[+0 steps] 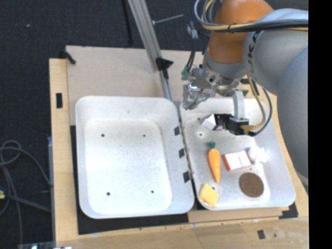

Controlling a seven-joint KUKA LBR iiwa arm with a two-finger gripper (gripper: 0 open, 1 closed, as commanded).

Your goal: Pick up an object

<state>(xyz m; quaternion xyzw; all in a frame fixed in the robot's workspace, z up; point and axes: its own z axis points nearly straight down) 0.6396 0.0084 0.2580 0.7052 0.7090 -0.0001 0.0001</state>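
From the overhead camera view you see the gripper (193, 98) hanging over the far left corner of the right bin (277, 188), near the divide with the left bin (85, 139); whether it is open or closed you cannot tell. Nothing shows between its tips, so judge this as the approach step: next it must shift toward the near objects and descend on one. Count one carrot (214, 163), one yellow block (208, 194), one orange-and-white box (237, 161), one brown disc (251, 184), one small white piece (259, 154), all in the right bin on the table (104, 61).
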